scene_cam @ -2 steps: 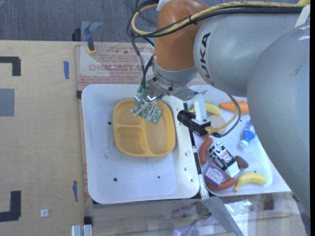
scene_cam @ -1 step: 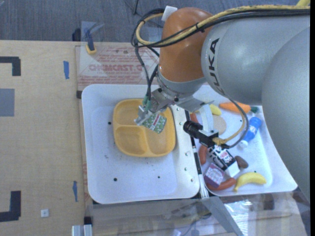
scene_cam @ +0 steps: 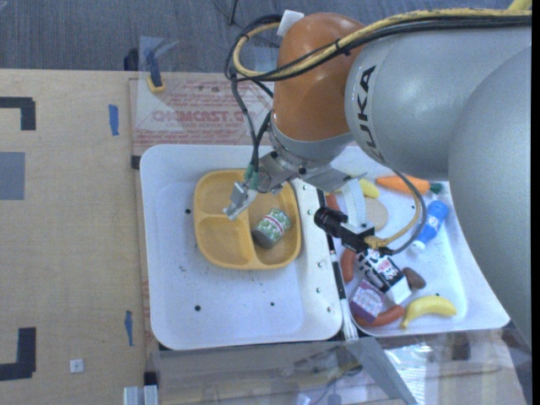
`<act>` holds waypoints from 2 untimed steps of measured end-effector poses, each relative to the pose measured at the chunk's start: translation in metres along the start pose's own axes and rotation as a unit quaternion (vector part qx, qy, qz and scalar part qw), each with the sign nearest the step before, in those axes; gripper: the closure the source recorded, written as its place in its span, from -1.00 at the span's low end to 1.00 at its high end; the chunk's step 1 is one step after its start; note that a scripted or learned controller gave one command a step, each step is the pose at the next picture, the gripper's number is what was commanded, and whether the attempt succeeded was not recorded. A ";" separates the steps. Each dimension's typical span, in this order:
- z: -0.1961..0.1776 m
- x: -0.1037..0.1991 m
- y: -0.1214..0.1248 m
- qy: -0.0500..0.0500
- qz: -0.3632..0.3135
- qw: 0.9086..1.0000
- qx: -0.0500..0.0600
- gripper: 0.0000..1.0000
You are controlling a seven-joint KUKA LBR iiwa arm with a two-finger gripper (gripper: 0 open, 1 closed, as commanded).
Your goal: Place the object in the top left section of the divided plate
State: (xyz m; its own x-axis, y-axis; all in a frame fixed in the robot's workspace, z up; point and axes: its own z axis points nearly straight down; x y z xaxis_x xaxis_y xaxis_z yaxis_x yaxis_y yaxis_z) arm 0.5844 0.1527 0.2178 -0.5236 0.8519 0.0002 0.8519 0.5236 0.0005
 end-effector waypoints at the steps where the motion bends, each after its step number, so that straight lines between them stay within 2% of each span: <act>1: -0.011 -0.001 0.001 0.000 0.001 1.000 -0.002 1.00; 2: -0.071 -0.004 -0.065 0.000 0.052 0.999 0.000 1.00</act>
